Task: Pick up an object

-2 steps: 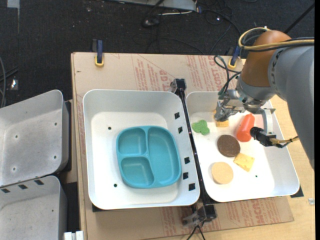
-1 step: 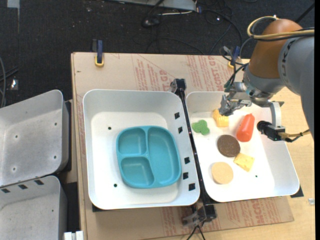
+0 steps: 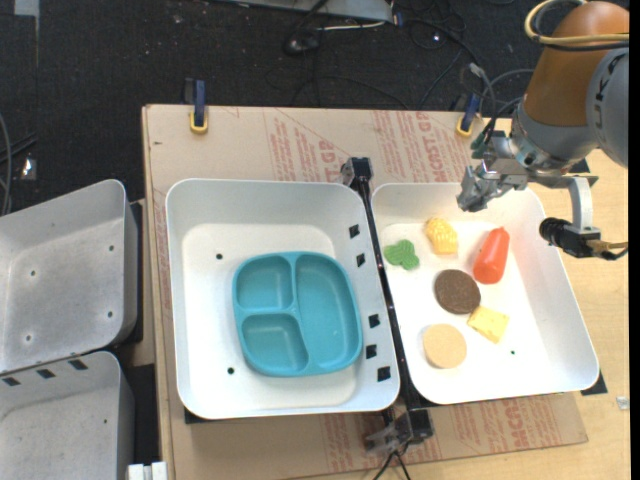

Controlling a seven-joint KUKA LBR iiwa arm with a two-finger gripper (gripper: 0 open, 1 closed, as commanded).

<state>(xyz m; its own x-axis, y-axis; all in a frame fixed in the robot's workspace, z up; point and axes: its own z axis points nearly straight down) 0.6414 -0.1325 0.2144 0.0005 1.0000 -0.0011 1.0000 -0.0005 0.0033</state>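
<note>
Nearest you, at the front edge of the right bin (image 3: 560, 363), sits one round tan cookie-like disc (image 3: 444, 346), flat and smooth. Count six toy foods in that bin, one of each. Just behind the disc lies a darker brown round biscuit (image 3: 457, 291) with a rough face, and touching that biscuit's front right side is a yellow cheese wedge (image 3: 488, 323), blocky and angular. Toward the right wall you see an orange carrot (image 3: 491, 255), tapered and glossy, lying tilted. Near the back sits a yellow corn cob (image 3: 441, 235) with a bumpy surface, and close to the left wall a small green leafy piece (image 3: 403, 255) with a lobed outline.

You have two shallow white bins side by side on a cardboard-covered bench (image 3: 260, 138). The left bin (image 3: 200, 218) carries one teal plastic tray (image 3: 297, 313) with three compartments and rounded corners, lying flat in the middle.

Your gripper (image 3: 474, 196) hangs over the back edge of the right bin, just behind the corn cob and apart from it. Whether its jaws are apart or together you cannot tell from this angle; nothing shows between them.
</note>
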